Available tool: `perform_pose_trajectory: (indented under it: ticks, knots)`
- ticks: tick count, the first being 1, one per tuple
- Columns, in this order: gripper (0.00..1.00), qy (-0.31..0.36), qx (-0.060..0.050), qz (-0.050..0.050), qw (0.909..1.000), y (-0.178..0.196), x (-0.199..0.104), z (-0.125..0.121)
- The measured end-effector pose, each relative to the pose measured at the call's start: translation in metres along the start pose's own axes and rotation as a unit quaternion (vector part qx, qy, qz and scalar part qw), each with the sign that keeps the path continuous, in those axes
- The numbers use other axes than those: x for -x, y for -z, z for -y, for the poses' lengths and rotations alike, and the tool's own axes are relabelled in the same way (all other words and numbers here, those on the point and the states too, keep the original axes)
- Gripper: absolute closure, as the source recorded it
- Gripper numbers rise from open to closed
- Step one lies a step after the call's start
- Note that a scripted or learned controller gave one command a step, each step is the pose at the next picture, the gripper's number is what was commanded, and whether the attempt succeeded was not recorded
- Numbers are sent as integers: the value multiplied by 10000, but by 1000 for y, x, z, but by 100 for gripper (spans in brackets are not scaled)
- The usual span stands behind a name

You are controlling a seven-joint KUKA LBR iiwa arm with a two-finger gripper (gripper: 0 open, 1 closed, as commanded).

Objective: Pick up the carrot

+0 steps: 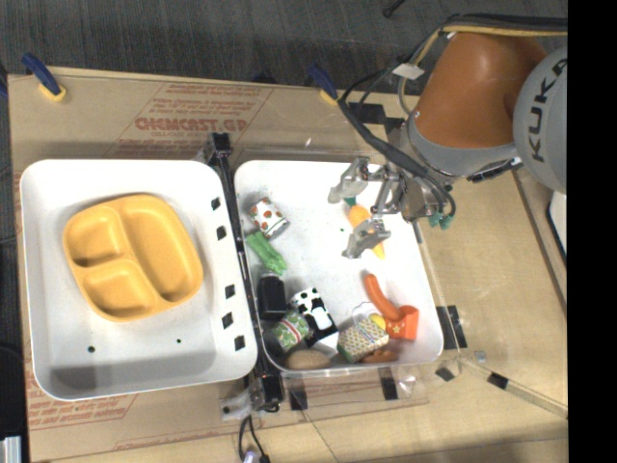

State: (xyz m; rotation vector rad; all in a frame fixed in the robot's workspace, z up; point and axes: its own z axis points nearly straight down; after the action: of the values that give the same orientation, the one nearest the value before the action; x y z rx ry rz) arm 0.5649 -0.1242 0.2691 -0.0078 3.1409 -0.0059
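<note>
The gripper (359, 212) hangs over the upper right part of the right bin (318, 177), its two metal fingers (364, 240) spread apart, one up near the bin's back wall and the other lower down. Between them sits the carrot (363, 220), a small, stubby orange piece with a yellowish end poking out just below the lower finger and a speck of green beside it. It looks to lie on the bin floor in the gap, partly hidden by the metal; whether the fingers actually touch it, I can't tell.

Lower in the same bin, a longer orange-red scoop-shaped piece (390, 309) lies near the right wall, well apart from the carrot. A cluster of toys fills the front edge: a black-and-white cow figure (310, 307), a small can (287, 332) and a woven-looking block (362, 337). A green pod (264, 254) lies by the left wall, with a little red-and-white piece (266, 218) above it.

The left bin (58, 186) holds a yellow divided tray (132, 255).
</note>
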Motion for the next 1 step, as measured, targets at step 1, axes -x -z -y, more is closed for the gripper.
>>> perform_pose_trajectory:
  ticks: [1]
  knots:
    - [0,490,22,-25,9988,-69,87,67]
